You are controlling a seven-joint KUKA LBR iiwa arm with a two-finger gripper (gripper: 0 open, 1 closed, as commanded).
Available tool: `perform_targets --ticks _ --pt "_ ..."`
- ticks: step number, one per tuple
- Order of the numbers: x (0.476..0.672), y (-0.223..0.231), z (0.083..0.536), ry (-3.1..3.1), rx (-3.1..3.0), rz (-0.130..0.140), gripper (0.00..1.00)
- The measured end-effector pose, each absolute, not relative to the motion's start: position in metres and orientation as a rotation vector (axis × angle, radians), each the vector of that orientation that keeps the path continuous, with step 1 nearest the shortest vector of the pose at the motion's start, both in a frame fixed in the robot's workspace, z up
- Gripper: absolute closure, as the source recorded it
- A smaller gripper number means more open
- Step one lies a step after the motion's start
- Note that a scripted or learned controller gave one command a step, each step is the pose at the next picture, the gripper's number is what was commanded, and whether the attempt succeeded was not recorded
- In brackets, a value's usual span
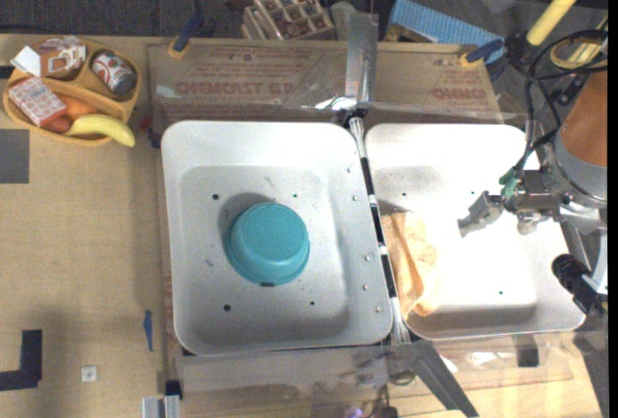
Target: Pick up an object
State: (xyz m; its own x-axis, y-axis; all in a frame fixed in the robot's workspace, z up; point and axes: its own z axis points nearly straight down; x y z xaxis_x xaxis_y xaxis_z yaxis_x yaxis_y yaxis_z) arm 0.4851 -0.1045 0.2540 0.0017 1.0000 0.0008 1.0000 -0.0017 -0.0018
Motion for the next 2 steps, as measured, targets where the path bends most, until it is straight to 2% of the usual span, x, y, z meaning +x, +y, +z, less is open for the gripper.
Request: perform_targets --ticks 1,2 --pt "0.580 -0.078 0.186 -2.210 -2.236 -0.002 0.00" --pt "0.579 -0.162 0.155 -2.143 -2.300 0.000 0.00"
